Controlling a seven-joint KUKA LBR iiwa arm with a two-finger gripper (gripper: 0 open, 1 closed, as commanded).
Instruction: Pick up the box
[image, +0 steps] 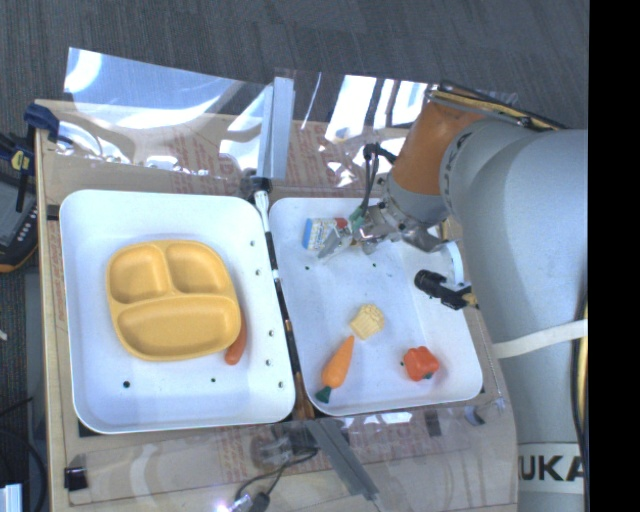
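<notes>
The jaws are down in the right bin's far corner, touching the small blue-and-white box lying there, but whether they grip it I cannot tell, so the lift looks not yet done.

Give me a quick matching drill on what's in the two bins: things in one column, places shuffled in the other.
Things:
1. yellow divided plate
2. box
3. carrot
4. red-orange toy

Places:
A. right bin, far end, beside the gripper
B. right bin, near right corner
C. left bin, middle
D. right bin, near left corner

Pairs: 1-C, 2-A, 3-D, 4-B
</notes>
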